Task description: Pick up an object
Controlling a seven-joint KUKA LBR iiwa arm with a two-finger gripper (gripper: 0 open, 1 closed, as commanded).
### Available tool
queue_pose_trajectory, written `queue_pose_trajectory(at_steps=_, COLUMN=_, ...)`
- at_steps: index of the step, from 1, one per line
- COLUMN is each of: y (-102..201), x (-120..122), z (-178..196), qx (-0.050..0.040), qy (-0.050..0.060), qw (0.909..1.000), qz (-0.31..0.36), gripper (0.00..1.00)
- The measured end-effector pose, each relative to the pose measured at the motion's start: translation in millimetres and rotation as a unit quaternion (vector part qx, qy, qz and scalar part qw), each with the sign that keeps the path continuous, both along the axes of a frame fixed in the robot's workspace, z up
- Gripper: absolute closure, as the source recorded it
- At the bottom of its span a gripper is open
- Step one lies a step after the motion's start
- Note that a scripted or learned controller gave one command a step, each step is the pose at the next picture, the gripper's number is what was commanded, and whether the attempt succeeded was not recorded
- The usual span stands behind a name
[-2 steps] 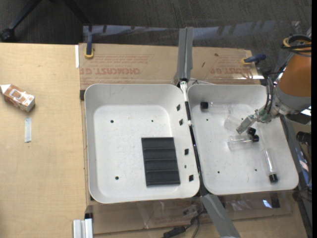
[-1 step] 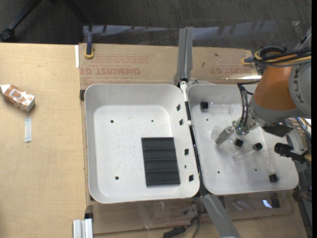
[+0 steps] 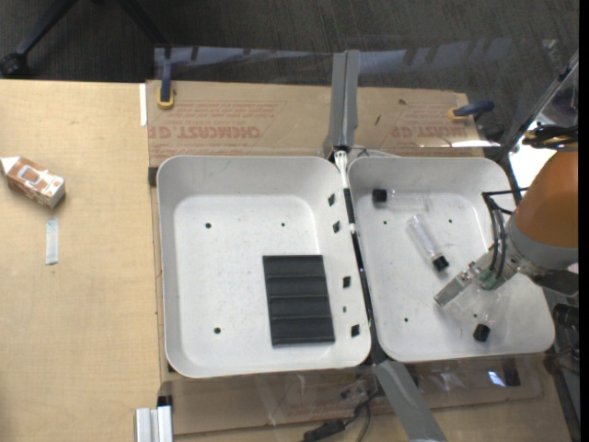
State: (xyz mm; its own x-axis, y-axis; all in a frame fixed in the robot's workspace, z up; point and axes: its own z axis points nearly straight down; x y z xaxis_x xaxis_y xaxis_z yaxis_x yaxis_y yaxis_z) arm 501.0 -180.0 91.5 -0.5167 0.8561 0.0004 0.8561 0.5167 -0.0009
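Bins: we count two shallow white bins side by side, the left bin (image 3: 184, 247) and the right bin (image 3: 405, 330), meeting at a grey divider bar (image 3: 344, 109).
Left bin contents: we see one thing, a black ribbed block (image 3: 298, 298) lying flat towards the near right part of the floor.
Right bin contents: we count four loose things. A clear tube with a dark cap (image 3: 428, 244) lies slantwise near the middle. A small black piece (image 3: 378, 195) sits near the far left corner. Another small black cap (image 3: 480, 332) sits near the front edge. A clear, glassy item (image 3: 433, 203) towards the back is too faint for us to name.
Arm: we see one, grey with an orange band (image 3: 557, 201), reaching in from the right over the right bin.
Gripper: one gripper (image 3: 460, 286) is low over the right bin, between the clear tube and the nearer black cap. A grey finger (image 3: 451, 292) points left and down. We cannot tell whether the fingers are apart or together, and nothing is visible to us between them.
Task's thing: the clear tube lies just up and left of the fingertip, on the bin floor, apart from it.
Bench to the left: we count one small orange and white carton (image 3: 35, 181) and one pale strip (image 3: 52, 243) on the wooden surface (image 3: 74, 339).
Behind the bins: one sheet of printed cardboard (image 3: 239, 122) with two clamps, one at the left (image 3: 165, 95) and one at the right (image 3: 471, 111).
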Motion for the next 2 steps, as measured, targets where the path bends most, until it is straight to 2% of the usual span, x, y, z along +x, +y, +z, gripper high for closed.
queue_pose_trajectory(at_steps=1, y=0, x=0, z=9, qx=0.0002, qy=-0.001, qw=1.0, qz=-0.002, gripper=1.0)
queue_pose_trajectory(at_steps=2, y=-2, x=95, z=111, qx=-0.0006, qy=-0.002, qw=0.9962, qz=0.088, gripper=1.0)
